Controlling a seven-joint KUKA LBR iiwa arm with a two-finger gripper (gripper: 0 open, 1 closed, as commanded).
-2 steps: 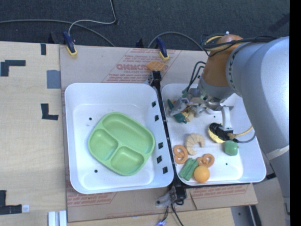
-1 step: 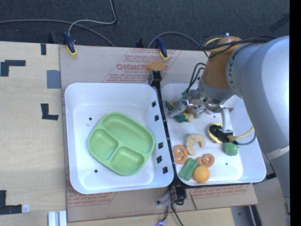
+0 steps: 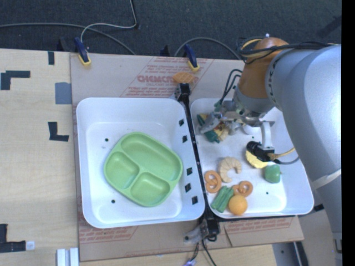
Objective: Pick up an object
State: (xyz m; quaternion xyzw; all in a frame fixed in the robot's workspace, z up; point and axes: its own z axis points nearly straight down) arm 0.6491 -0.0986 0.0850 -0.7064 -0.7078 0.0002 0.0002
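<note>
My gripper [image 3: 217,124] is low in the far left part of the right bin [image 3: 288,204]. It hangs over a small cluster of a dark green piece [image 3: 211,135] and a yellowish piece [image 3: 223,130]. Whether either piece is held is hidden by the wrist. Nearer the front lie a beige croissant [image 3: 229,168], two orange pretzels [image 3: 212,180] [image 3: 243,188], a green pod [image 3: 222,198], an orange ball [image 3: 237,205], a round green fruit [image 3: 272,173] and a yellow piece [image 3: 255,160].
The left bin [image 3: 89,148] holds a green divided plate [image 3: 143,168], tilted toward its front. A black divider [image 3: 191,148] runs between the bins. The grey arm [image 3: 310,104] covers the right bin's back right corner.
</note>
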